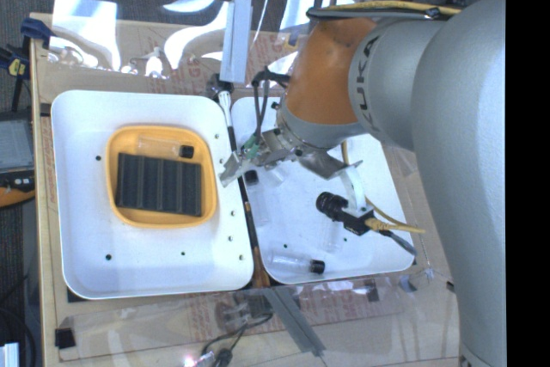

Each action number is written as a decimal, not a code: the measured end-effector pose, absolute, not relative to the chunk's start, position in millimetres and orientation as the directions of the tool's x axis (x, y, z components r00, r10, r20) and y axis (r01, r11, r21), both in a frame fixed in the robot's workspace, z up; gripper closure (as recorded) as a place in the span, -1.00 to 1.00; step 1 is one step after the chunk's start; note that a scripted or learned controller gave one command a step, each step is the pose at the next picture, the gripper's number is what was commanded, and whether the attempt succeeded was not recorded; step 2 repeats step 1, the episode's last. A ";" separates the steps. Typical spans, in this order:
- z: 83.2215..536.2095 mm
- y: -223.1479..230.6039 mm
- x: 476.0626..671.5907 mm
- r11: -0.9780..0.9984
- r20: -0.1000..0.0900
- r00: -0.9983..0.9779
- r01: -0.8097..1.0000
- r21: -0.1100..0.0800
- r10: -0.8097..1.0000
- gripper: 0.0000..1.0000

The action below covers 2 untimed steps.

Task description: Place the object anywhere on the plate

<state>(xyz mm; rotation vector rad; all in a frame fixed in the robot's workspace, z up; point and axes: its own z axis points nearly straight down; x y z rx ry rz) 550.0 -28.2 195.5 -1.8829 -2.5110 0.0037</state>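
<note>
Here, your arm hangs over the right bin with the plate waiting in the left one

From the overhead camera view, you have the yellow plate with its dark ribbed insert in the left bin, well apart from the gripper, which sits by the ridge between the bins; whether that claw is open, closed or carrying anything I cannot tell, since the wrist hides it. A small clear vial with a dark cap lies near the front wall of the right bin, probably the task's object. Confirm a real hold first, then carry it well clear over the ridge and lower onto the plate's middle
</note>
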 end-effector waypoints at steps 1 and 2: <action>191.2 15.7 576.1 0.376 0.001 -0.376 0.927 -0.001 0.927 -1.00; 191.2 15.7 576.1 0.376 0.001 -0.376 0.927 -0.001 0.927 -1.00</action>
